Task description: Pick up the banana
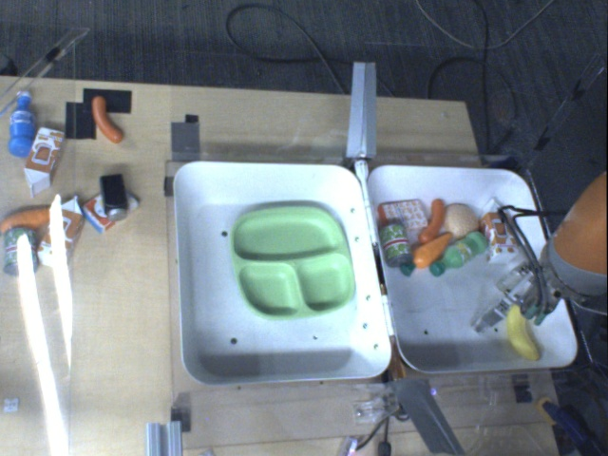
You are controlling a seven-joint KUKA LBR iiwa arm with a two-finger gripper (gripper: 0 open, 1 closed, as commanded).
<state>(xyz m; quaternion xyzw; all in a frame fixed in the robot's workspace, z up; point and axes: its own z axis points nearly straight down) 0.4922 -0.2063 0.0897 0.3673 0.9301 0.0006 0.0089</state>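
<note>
Reaching arm: comes in from 3 o'clock, grey with an orange band, cut off by the frame edge; its gripper [505, 304] hangs low over the right bin [446, 345].
Open room: bare white floor across the right bin's 6 to 8 o'clock part; the rest crowds toward 12 o'clock.
Edges: the banana [522, 334] lies near the right bin's 4 o'clock corner, close to the side wall and the front rim.
Gripper state: fingers blur into cables and metal; cannot tell how wide they stand, or whether anything sits between them.
Contact: gripper tip just beside the banana's upper end; touching or apart, cannot tell.
Hidden: banana's top end partly covered by the gripper; dark cables [521, 218] loop over the bin's 2 o'clock corner.
Banana look: small, yellow, gently curved, lying flat, long axis running 11 to 5 o'clock.
Neighbours: carrot [433, 247], green bottle [460, 253], pale egg-like thing [460, 220], and small packets clustered at 12 o'clock, well apart from the banana.
Left bin [199, 283]: holds a green divided tray [290, 257].
</note>
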